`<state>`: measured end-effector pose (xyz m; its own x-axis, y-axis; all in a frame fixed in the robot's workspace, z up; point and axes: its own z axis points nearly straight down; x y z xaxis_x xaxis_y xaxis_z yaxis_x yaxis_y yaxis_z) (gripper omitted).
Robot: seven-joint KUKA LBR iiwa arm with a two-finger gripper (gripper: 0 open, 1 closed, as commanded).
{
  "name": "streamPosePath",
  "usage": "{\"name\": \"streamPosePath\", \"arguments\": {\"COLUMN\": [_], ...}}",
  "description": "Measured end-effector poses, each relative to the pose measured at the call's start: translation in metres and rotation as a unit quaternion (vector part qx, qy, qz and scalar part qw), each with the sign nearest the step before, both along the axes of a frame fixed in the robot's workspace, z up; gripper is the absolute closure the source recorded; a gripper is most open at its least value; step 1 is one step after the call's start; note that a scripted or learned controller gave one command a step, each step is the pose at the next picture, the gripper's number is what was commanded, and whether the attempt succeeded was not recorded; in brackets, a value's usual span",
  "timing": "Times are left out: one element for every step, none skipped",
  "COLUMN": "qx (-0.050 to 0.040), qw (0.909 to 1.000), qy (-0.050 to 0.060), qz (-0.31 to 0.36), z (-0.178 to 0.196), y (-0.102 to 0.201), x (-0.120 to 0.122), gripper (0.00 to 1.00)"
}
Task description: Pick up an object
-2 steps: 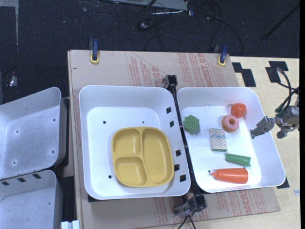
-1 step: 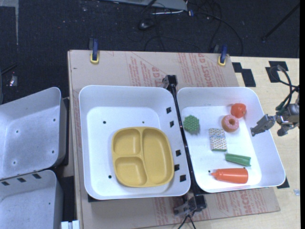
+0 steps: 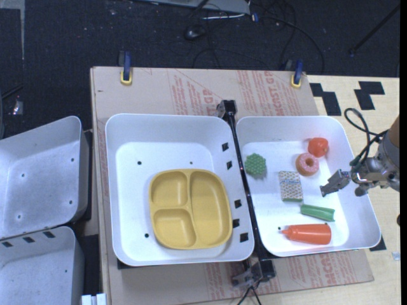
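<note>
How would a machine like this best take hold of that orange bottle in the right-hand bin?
Probably across the wide body of the orange bottle, coming straight down from above. It lies flat on its side along the bin's near wall, its narrow tip pointing left, so the long sides offer the best hold.

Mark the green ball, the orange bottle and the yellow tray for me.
green ball [image 3: 255,164], camera view, middle of its knobbly top
orange bottle [image 3: 310,234], camera view, middle of its body
yellow tray [image 3: 166,196], camera view, ridge between its compartments
</note>
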<state>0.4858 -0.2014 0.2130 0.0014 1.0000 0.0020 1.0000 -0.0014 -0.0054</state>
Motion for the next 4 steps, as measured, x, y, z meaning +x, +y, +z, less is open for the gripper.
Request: {"name": "streamPosePath", "arguments": {"qx": [-0.0004, -0.0006, -0.001, -0.0021], "qw": [1.0, 1.0, 1.0, 1.0], "qy": [-0.001, -0.002, -0.003, -0.006], "qz": [0.0, 0.0, 0.0, 0.003], "z": [-0.043, -0.085, -0.074, -0.013], "y": [0.002, 0.001, 0.001, 0.008], "x": [0.0, -0.001, -0.001, 0.004], "gripper": [0.0, 0.0, 1.0, 1.0]}}
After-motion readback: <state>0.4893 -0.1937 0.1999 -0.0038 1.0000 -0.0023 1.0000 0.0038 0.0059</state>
